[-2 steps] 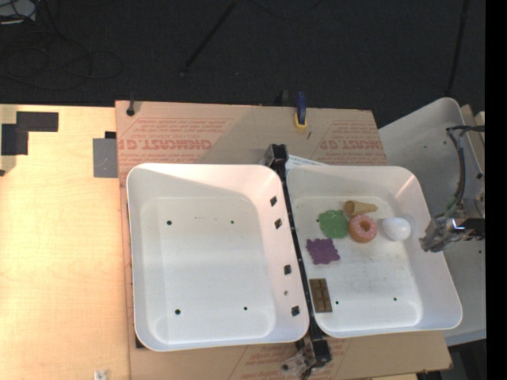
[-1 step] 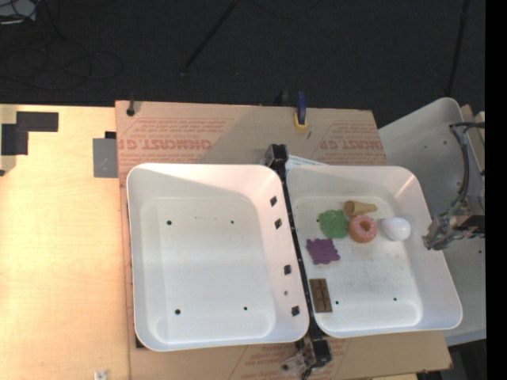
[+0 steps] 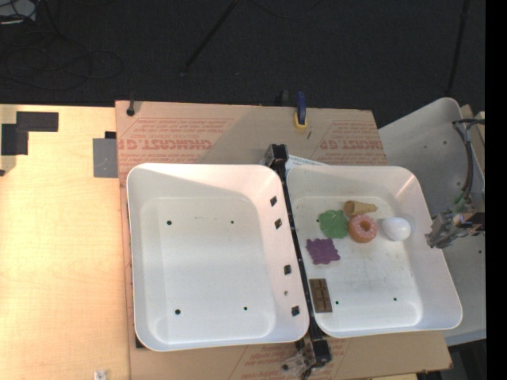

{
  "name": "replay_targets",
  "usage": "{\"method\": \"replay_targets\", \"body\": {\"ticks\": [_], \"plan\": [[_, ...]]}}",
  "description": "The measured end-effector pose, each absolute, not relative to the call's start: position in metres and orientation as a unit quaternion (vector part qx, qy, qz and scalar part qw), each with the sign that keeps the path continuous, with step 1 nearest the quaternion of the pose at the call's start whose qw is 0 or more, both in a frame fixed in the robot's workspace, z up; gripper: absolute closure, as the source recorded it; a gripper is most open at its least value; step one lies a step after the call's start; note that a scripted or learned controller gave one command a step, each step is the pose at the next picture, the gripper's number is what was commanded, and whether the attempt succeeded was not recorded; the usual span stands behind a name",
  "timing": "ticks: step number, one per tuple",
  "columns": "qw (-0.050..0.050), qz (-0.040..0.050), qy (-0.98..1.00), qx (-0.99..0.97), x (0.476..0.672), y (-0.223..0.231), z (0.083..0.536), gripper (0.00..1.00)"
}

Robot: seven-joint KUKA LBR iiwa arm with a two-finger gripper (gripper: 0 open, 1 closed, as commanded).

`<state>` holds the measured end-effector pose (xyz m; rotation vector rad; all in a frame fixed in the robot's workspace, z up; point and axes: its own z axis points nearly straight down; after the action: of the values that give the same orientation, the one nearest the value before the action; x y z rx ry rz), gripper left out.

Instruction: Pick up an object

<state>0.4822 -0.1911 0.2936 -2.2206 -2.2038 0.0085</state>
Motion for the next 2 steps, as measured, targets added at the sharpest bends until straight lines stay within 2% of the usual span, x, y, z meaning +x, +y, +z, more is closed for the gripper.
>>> {"method": "replay_targets", "body": {"ticks": [1, 2], "plan": [[0.005, 0.0023, -0.707, -0.707, 0.473, -0.213, 0.107, 1.0], [0.002, 0.0008, -0.705, -0.709, 0.474, -0.215, 0.124, 1.0]]}}
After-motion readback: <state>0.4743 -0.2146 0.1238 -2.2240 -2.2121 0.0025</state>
